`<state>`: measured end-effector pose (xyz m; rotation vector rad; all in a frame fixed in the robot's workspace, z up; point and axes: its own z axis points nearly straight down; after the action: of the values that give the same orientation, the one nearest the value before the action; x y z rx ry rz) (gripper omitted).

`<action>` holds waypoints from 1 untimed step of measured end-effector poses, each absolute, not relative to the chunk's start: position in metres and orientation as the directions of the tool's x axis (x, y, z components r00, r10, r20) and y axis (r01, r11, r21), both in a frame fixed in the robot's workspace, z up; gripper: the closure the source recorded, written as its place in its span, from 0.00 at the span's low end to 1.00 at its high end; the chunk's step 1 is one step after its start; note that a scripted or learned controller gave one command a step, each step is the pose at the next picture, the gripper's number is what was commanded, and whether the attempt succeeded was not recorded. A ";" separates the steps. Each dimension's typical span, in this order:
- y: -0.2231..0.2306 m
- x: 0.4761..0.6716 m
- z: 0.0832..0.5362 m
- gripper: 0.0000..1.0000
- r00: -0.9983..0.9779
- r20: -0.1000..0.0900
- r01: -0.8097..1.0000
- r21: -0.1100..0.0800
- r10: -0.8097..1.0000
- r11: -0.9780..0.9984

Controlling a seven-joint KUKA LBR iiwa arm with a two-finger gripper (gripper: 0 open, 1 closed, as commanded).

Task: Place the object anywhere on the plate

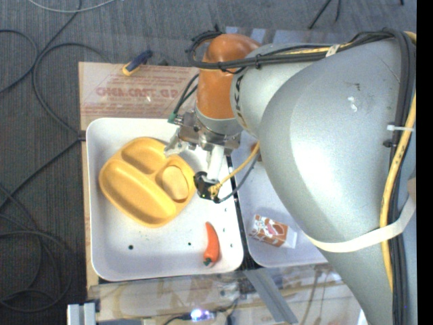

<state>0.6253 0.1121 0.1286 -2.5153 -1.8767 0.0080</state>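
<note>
Carrot (pixel 212 244) beside plate (pixel 139 181), left bin (pixel 115 256)

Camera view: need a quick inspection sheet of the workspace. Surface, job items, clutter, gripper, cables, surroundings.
Surface: two shallow white bins side by side, left bin and right bin, on a bench over a printed cardboard sheet.
Job's things: yellow divided plate lies in the left bin; an orange carrot lies in the same bin near its lower right corner, apart from the plate.
Clutter: small brown and white packet in the right bin.
Grippers: gripper sits low at the plate's right edge; finger state not visible.
Cables: yellow and black cable loops under the wrist; loose cords on the floor.
Surroundings: grey carpet; a blue and yellow tool on the cardboard.
</note>
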 end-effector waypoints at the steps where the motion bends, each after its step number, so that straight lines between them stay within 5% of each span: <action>1: 0.054 0.639 0.266 0.00 0.591 -0.006 0.806 0.000 0.806 -0.591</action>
<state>0.6394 0.0536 0.2663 -2.8047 -1.4210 0.0084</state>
